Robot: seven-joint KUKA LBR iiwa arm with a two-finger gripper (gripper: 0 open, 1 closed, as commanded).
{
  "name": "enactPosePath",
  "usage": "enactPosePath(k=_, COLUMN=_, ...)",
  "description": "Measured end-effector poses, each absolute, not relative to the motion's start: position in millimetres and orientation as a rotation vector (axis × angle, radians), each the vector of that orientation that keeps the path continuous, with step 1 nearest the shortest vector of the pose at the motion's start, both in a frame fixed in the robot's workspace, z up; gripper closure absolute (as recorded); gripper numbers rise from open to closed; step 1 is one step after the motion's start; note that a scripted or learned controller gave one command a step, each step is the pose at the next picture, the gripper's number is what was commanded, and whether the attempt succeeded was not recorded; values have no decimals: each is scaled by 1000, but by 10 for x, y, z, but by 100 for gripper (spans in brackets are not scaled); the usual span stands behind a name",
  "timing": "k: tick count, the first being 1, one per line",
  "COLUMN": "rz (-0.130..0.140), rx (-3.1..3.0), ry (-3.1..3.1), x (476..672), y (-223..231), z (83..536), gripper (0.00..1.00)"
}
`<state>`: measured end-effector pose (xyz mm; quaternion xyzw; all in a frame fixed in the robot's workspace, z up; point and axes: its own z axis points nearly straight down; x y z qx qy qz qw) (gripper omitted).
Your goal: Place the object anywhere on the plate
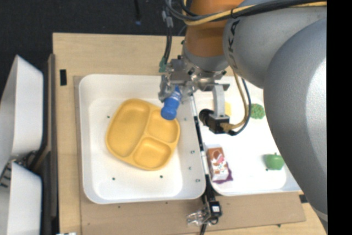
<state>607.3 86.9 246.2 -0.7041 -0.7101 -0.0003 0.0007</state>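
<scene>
At the far left of the frame a white box (25, 113) stands off the table's (115, 49) edge. Next comes the left bin (93, 173), with wide bare floor along its left wall and lower rim. The yellow plate (142, 134), split into three compartments, lies tilted in the middle of that bin, its right edge near the divider between the bins.

Above the plate's upper right corner hangs the end effector (175, 91), at centre frame, its fingers closed on a blue cylinder (170, 107) that slants down and left, the lower end over the plate's rim. Whether the cylinder touches the plate cannot be told.

Right of the divider, in the right bin (247, 187), a purple and red packet (218, 164) lies close to the divider at the lower centre, a green leafy piece (257, 112) sits further right, and a green block (273, 161) sits by the arm (286, 63), which covers the upper right of the frame.
</scene>
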Motion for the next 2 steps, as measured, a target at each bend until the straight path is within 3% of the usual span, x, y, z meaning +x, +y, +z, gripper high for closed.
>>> enactPosePath(k=1, rz=-2, rx=-2215, ry=-2228, x=6031, y=1119, z=2504, gripper=100)
enactPosePath(k=2, rz=-1, rx=-2217, ry=-2226, x=6033, y=1105, z=2504, gripper=0)
